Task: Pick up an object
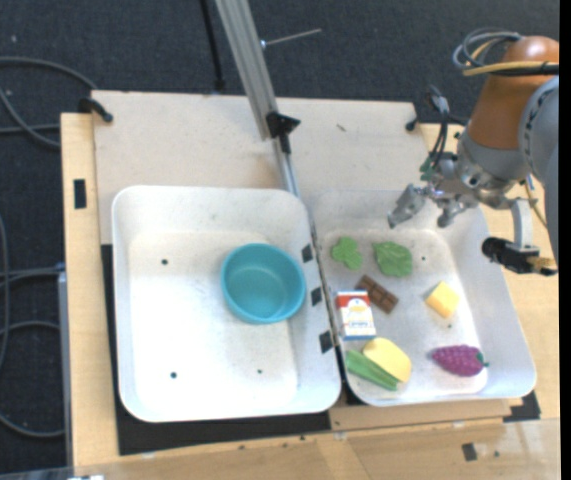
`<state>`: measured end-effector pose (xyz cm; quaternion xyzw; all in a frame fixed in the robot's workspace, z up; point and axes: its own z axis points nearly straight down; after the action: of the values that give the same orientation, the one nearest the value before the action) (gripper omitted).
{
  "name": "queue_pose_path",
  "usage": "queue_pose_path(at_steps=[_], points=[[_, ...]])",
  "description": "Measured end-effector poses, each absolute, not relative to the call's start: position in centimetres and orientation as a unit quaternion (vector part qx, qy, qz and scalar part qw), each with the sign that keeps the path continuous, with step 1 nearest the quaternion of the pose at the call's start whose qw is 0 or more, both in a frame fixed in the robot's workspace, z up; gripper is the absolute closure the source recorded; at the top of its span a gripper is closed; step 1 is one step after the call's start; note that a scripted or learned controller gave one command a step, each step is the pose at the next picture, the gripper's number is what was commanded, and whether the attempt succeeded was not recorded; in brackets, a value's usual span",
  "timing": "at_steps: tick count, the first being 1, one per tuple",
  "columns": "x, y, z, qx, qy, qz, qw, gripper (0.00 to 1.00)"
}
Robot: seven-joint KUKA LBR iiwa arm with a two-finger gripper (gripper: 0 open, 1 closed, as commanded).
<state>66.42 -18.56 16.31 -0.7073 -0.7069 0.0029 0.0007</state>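
Gripper over right bin's far rim, nothing picked yet.
Left shallow white bin holds round teal bowl. Right shallow white bin: toy food clustered tight, so fingers may clip neighbours or slip. Two-finger gripper spread wide, empty, above far rim, well clear of small yellow block.

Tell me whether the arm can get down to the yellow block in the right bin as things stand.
Probably yes. The yellow block lies apart from the other items, with bare bin floor around it, and the gripper hangs over the right bin's far edge with nothing in between.
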Motion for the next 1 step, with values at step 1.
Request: queue_pose_path(at_steps=[1], points=[[66.46, -18.55, 12.11, -0.707, -0.707, 0.0022, 0.0, 0.0]])
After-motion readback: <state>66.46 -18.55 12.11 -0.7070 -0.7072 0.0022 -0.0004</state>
